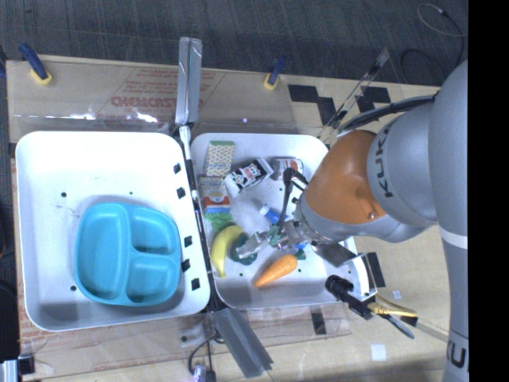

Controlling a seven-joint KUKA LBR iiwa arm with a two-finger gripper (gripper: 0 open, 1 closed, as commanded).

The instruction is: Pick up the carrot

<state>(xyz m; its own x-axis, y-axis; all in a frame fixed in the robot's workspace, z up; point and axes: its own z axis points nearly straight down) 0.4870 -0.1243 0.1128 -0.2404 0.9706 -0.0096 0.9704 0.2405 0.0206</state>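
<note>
The carrot [273, 270], orange with a small green top at its right end, lies tilted near the front wall of the right bin [262, 297]. My gripper [278, 239] hangs just above and behind the carrot, low among the items in the bin. The arm's orange band [342, 189] and grey body cover the bin's right side. The carrot rests on the bin floor and I see nothing lifted.
A banana [222, 247] lies left of the carrot, beside a dark green item [243, 250]. Small boxes [220, 156], a carton [248, 173] and a can [286, 165] crowd the back of the right bin. The left bin [48, 165] holds a blue divided plate [127, 253].
</note>
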